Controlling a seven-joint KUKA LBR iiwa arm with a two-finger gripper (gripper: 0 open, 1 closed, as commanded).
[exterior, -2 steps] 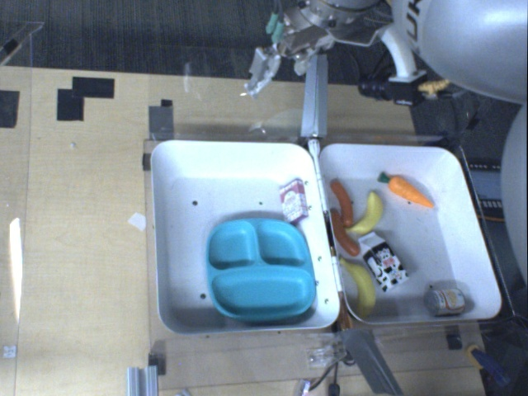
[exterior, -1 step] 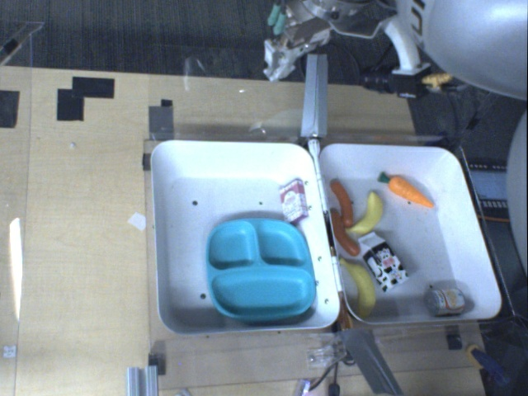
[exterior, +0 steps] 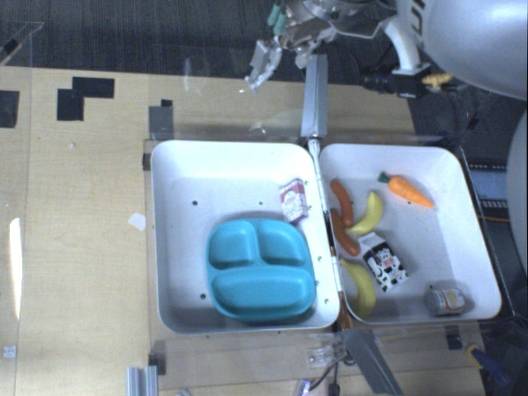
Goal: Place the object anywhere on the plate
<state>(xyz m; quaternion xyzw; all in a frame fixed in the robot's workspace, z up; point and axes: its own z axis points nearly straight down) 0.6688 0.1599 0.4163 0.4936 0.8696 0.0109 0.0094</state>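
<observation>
A blue plate (exterior: 260, 269) with three compartments lies in the left bin (exterior: 177, 221), toward its front, and nothing rests on it. A small red-and-white packet (exterior: 293, 200) lies just behind the plate, against the bin's right wall. My gripper (exterior: 280, 60) hangs high beyond the left bin's back edge, well away from the plate. It is open, one pale finger (exterior: 260, 64) pointing down-left, and nothing is between the fingers.
The right bin (exterior: 462, 221) holds a carrot (exterior: 410, 190), two sausages (exterior: 341, 203), two bananas (exterior: 371, 213), a black-and-white cow-patterned item (exterior: 384, 266) and a grey can (exterior: 445, 299). A metal post (exterior: 313, 97) stands behind the wall between the bins.
</observation>
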